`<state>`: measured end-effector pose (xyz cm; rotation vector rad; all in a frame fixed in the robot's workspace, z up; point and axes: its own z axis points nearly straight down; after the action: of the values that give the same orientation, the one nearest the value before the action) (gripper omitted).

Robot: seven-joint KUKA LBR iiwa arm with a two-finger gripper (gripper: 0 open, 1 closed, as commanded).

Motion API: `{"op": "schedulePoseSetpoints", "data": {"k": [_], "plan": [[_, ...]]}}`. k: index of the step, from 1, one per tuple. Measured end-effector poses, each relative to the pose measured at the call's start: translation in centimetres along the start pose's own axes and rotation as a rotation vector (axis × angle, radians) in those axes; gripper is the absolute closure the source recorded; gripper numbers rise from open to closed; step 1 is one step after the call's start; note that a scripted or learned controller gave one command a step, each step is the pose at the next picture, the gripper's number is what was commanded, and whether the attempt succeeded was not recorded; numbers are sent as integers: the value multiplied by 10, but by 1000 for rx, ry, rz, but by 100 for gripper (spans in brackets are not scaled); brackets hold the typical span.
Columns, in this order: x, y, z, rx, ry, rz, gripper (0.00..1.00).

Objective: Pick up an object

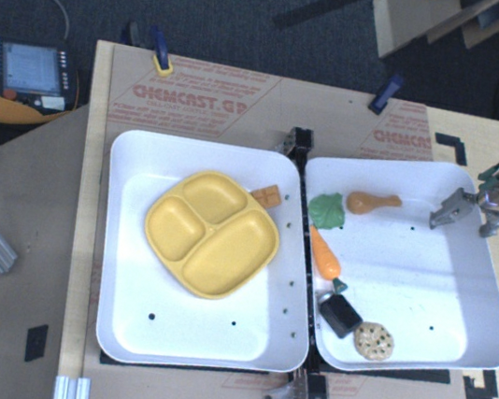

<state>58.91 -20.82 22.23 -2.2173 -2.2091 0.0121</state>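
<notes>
The gripper (pixel 463 213) is seen at the upper right corner of the right bin (pixel 459 305), reaching in from the right edge of the view, with one grey finger (pixel 448 211) splayed out toward the bin's middle; how far it is opened cannot be told, and nothing is seen held between its fingers. No object lies directly beneath it: bare white floor is found below and toward the near rim. The candidate objects are gathered well away from the gripper, along the far side of the right bin against the divider. Nearest to it, at about its own height in the view, a tan drumstick-shaped toy (pixel 371 203) is laid, and just beyond that a green leafy piece (pixel 327 210). Further down the divider an orange carrot (pixel 324 254) is placed, then a black block (pixel 340 315) touching a round speckled cookie (pixel 374 341) near the bin's near rim. Across the divider, in the left bin (pixel 127 249), a yellow sectioned plate (pixel 212 233) is set, with a small brown block (pixel 267 196) just beside its upper edge. The raised rim of the right bin runs just beside the gripper on its outer side. The cardboard sheet (pixel 246 108) under both bins is clamped at the top.
</notes>
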Motion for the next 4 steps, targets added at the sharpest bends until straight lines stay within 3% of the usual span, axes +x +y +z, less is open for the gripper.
{"op": "schedulePoseSetpoints", "data": {"k": [1,3,4], "plan": [[1,3,-9,-14,-4,-4,0],[1,2,98,-7,-1,-3,0],[4,9,129,-23,3,-8,0]]}}
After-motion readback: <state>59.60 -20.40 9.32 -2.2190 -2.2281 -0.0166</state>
